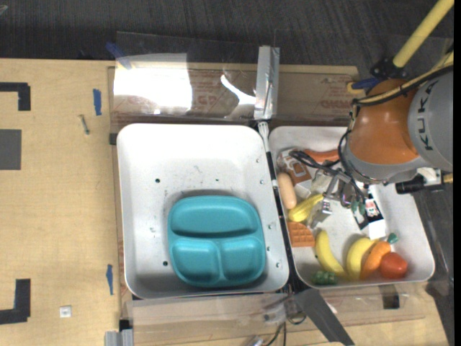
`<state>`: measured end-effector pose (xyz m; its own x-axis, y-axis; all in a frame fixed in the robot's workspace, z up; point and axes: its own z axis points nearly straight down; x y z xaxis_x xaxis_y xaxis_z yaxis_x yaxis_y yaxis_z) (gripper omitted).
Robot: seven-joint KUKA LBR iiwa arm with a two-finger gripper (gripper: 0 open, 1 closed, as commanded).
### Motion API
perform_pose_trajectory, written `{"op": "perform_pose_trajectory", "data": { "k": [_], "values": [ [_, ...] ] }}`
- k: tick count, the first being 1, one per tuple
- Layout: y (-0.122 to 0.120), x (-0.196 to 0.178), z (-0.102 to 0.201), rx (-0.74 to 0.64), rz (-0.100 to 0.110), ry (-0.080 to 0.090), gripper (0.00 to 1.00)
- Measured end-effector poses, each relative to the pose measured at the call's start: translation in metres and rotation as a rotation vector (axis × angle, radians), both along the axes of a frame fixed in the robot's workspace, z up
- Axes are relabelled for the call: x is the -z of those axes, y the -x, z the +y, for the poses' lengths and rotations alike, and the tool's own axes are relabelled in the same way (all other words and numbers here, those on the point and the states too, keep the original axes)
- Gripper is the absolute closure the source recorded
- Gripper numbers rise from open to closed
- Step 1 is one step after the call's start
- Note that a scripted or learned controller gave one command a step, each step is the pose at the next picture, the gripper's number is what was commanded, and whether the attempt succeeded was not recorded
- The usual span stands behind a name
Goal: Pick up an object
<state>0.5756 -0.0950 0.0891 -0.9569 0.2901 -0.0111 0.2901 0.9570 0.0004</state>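
The right white bin [425, 269] holds several toy foods. Among them are a tan sausage [287, 189], a small yellow piece [304, 207], an orange waffle [301, 234], two bananas [328, 254] [356, 254], an orange fruit [374, 254] and a red tomato [394, 265]. My gripper [330, 197] hangs low in this bin's middle, just right of the small yellow piece and above the waffle. The orange wrist band [382, 132] and cables hide the bin's far right part. I see no object clearly held.
The left white bin [194, 157] carries a teal divided plate [216, 240] at its front. A white card [374, 218] lies right of the gripper. A metal divider [265, 85] stands behind the gap between the bins. Wooden bench [50, 193] stretches left.
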Motion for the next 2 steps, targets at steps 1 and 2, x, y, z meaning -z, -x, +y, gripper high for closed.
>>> {"op": "perform_pose_trajectory", "data": {
  "k": [1,2],
  "values": [
    [-0.039,0.001,0.002,0.058,0.002,0.000,0.00],
    [0.048,0.001,-0.027,-0.001,0.005,-0.001,0.00]
  ]
}}
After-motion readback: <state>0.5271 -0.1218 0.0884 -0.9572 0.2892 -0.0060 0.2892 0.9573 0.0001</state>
